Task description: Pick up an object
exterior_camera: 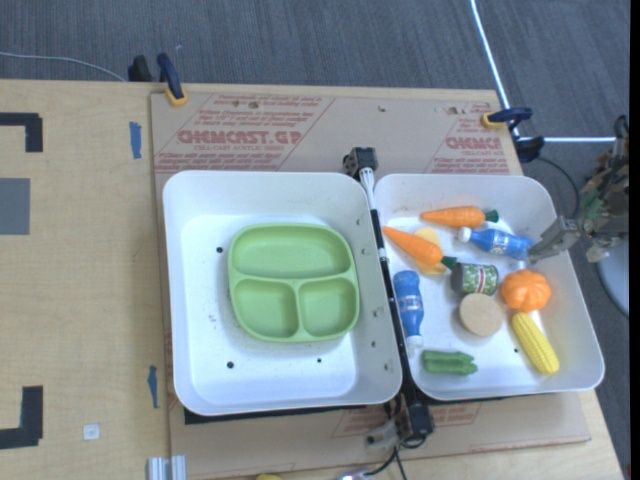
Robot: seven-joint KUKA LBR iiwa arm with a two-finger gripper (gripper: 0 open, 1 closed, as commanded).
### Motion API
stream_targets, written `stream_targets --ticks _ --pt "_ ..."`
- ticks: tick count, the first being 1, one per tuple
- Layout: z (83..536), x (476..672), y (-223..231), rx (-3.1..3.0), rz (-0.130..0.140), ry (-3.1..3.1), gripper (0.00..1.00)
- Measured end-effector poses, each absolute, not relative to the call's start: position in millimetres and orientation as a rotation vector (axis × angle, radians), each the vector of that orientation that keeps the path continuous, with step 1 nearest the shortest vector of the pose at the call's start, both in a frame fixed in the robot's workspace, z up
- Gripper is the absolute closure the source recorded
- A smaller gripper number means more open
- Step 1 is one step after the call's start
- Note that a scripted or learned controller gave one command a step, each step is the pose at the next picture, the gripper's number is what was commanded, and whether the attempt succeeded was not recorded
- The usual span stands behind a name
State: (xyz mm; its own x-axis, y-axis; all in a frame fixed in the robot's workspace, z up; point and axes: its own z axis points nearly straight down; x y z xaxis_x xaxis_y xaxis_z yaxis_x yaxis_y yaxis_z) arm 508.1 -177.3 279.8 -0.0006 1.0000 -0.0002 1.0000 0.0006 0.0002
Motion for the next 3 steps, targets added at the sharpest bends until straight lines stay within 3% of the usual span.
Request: stream_targets --ticks 1,2,3 --pt "139.6 484.1 -143.1 2.224 -0.001 2.223 0.00" --pt "86.5 503.8 -169.1 2.221 0.003 2.222 0.00" --pt "86.6 552.2 -139.8 2.216 0.006 2.220 0.00"
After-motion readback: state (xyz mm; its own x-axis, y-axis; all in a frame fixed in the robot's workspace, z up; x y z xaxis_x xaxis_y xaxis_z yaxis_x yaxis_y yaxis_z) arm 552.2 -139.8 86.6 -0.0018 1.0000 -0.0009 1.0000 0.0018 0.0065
